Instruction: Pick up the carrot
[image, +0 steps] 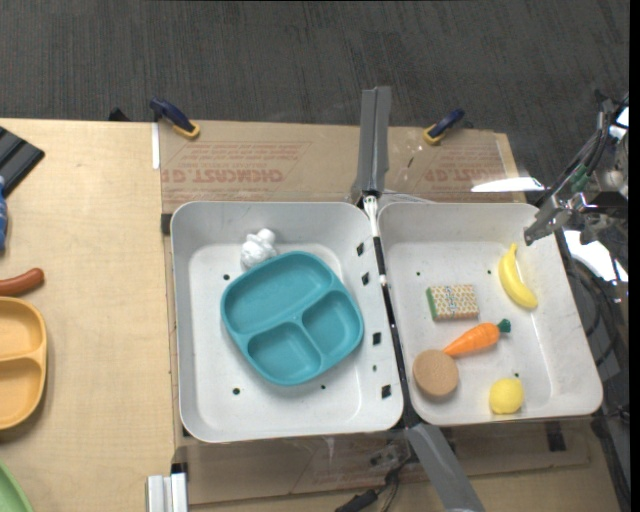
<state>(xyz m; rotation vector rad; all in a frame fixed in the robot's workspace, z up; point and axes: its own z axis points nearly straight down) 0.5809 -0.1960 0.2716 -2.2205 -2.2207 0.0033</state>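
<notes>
Jaws cannot be judged; the gripper (556, 208) sits blurred at the right bin's (575, 330) far right corner. Two white bins: the left bin (195, 330) holds one teal plate (291, 317). One banana (516, 279), one carrot (476, 338) mid-bin, one brown disc (436, 373), one lemon (506, 396) near its front edge.

A gripper (540, 222) hangs at the far right, over the back edge of the right bin (400, 300). Just in front of it lies a banana (517, 279). Further forward and to its left sit a sponge (452, 301) and a carrot (477, 338), leaf end toward the gripper's side. Beyond the carrot are a round cookie (436, 373) and a lemon (507, 396). Well away, the left bin (195, 400) holds a teal divided plate (290, 317).
</notes>
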